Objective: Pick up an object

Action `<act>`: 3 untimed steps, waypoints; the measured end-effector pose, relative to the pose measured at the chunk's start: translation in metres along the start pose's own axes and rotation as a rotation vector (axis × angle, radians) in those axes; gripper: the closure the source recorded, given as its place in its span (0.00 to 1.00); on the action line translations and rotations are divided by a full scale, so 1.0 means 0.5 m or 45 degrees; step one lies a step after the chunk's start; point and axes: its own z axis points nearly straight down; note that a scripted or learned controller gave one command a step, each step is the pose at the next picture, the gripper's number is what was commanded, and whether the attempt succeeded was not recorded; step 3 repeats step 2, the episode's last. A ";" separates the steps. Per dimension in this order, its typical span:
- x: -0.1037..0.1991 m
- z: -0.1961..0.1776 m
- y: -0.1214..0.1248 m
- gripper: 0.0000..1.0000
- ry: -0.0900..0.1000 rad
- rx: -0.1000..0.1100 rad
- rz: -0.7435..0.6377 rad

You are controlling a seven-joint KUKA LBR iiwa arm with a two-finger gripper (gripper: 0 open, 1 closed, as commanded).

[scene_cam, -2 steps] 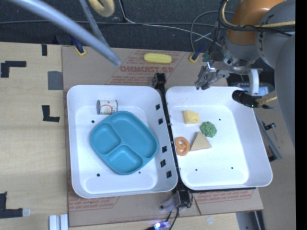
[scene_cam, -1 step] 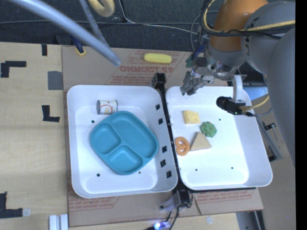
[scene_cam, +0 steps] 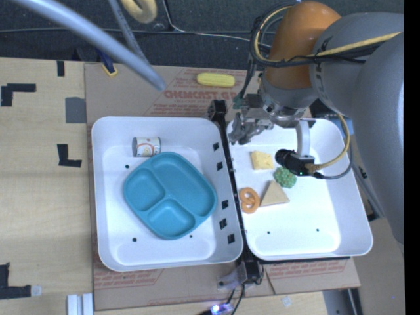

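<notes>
The metal two-finger gripper hovers just beyond the pale yellow cheese-like block; it seems empty, but its opening I cannot tell. The approach step is in hand. Next it must descend onto the block.

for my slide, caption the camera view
Arm's hand above right bin with toy food; blue tray in left bin.

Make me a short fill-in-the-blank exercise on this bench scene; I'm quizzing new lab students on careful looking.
1. The blue divided tray lies in the ____ bin.
2. The small can lies on its ____ beside the tray.
3. The pretzel lies in the ____ bin.
4. The yellow banana-shaped toy lies ____ both bins, on the cardboard.

Missing words: left; side; right; outside
</notes>
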 end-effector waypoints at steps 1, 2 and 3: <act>0.086 0.010 -0.062 1.00 0.000 0.000 -0.001; 0.179 0.021 -0.103 1.00 0.000 -0.001 -0.002; 0.179 0.021 -0.103 1.00 0.000 -0.001 -0.002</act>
